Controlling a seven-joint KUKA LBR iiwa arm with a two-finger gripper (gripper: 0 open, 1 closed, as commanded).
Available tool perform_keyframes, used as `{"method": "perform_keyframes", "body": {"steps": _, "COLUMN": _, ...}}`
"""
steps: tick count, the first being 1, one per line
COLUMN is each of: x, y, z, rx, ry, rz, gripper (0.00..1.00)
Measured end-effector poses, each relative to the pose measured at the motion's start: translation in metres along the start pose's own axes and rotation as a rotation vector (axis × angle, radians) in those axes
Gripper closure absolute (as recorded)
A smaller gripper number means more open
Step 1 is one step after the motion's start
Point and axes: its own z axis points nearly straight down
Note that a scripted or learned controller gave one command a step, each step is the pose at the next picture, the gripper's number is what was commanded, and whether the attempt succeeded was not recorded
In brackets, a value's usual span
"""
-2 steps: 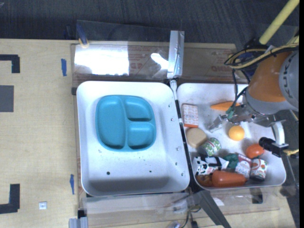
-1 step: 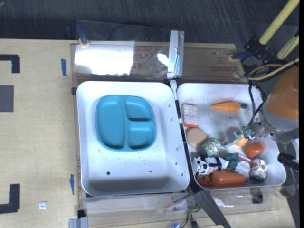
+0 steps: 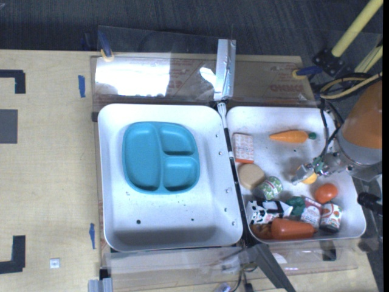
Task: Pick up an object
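arm in from the right, orange band (image 3: 369, 123) above the wrist, gripper (image 3: 316, 169) low inside the right bin (image 3: 276, 119) – can't tell its state, too small and blurry at the tip. nothing visibly held. looks like the approach/descent step, grasp not confirmed. candidates all in the right bin: small yellow piece (image 3: 310, 177) just under the tip, likely the target imo; tomato (image 3: 326, 192) just beside it to the lower right; carrot (image 3: 290, 137) apart, toward the back wall; round cracker-ish disc (image 3: 250, 175) and green-white ball (image 3: 271, 187) further left; clutter pile along the front wall incl red sausage-like item (image 3: 290, 228). left bin (image 3: 115, 181) has only the blue divided tray (image 3: 161, 157). next move – needs the tip centred over the yellow piece, a firm close, then a straight lift w/o clipping the tomato.
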Motion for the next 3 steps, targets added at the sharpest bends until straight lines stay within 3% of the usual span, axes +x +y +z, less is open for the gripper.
{"method": "perform_keyframes", "body": {"steps": 1, "x": 0.068, "y": 0.042, "z": -0.119, "rx": -0.001, "ry": 0.005, "rz": -0.006, "gripper": 1.00}}
{"method": "perform_keyframes", "body": {"steps": 2, "x": 0.050, "y": 0.052, "z": -0.042, "rx": 0.015, "ry": 0.012, "rz": -0.193, "gripper": 1.00}}
{"method": "perform_keyframes", "body": {"steps": 3, "x": 0.094, "y": 0.053, "z": -0.112, "rx": 0.002, "ry": 0.005, "rz": -0.066, "gripper": 1.00}}
